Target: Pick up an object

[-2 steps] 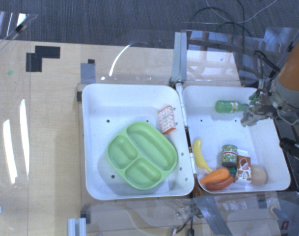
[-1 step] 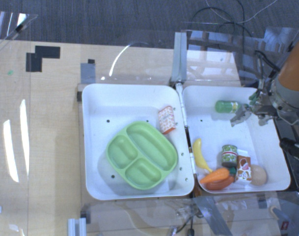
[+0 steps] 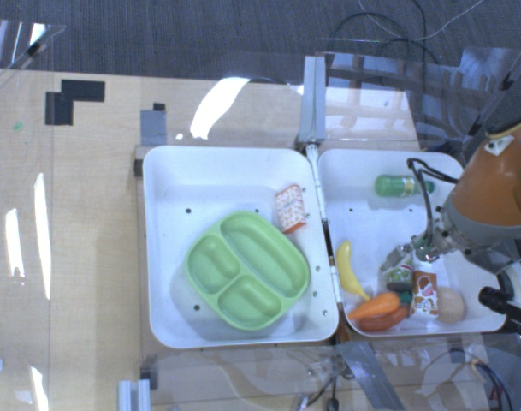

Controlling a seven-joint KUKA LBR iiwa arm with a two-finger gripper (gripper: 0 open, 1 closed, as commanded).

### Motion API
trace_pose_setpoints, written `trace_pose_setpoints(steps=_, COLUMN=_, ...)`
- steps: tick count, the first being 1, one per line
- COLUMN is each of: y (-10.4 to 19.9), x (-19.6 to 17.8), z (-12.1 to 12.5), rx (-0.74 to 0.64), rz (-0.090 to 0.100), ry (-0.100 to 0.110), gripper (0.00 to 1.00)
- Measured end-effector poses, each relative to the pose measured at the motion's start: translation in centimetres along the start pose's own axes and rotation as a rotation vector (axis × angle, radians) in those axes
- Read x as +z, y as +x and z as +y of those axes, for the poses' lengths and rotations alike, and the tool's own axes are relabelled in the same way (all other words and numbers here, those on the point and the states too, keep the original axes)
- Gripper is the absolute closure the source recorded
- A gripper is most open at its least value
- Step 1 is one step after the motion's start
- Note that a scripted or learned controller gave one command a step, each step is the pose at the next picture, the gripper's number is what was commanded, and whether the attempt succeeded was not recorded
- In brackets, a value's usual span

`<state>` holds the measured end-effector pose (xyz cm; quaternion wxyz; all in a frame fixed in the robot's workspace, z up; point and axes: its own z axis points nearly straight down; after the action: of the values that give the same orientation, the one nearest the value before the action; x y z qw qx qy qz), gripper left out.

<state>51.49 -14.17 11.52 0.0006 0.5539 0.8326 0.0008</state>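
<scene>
My gripper (image 3: 408, 258) hangs low in the right bin (image 3: 363, 217), under the orange band of the arm (image 3: 498, 193). It sits just above a small green and dark object (image 3: 399, 277) and the top of a red and white carton (image 3: 425, 294). In front of it lie an orange carrot (image 3: 375, 306) and a yellow banana (image 3: 350, 271). A beige ball (image 3: 451, 305) rests to the right of the carton. A green bottle (image 3: 399, 186) lies at the back of this bin. Nothing is visibly held.
The left bin (image 3: 170, 229) holds a green divided plate (image 3: 247, 271) and a small red and white packet (image 3: 289, 208) by the dividing wall (image 3: 320, 229). Black cables (image 3: 427, 178) loop from the arm over the right bin's back.
</scene>
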Motion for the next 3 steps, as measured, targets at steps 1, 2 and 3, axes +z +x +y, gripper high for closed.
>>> trace_pose_setpoints(steps=1, y=2.4, x=2.6, z=2.1, rx=-0.002, rz=-0.004, ry=-0.007, gripper=0.00)
trace_pose_setpoints(steps=2, y=-3.7, x=2.6, z=0.0, rx=-0.172, rz=-0.009, ry=-0.008, gripper=0.00)
trace_pose_setpoints(steps=3, y=-3.7, x=1.4, z=0.3, rx=-0.172, rz=-0.010, ry=-0.014, gripper=1.00)
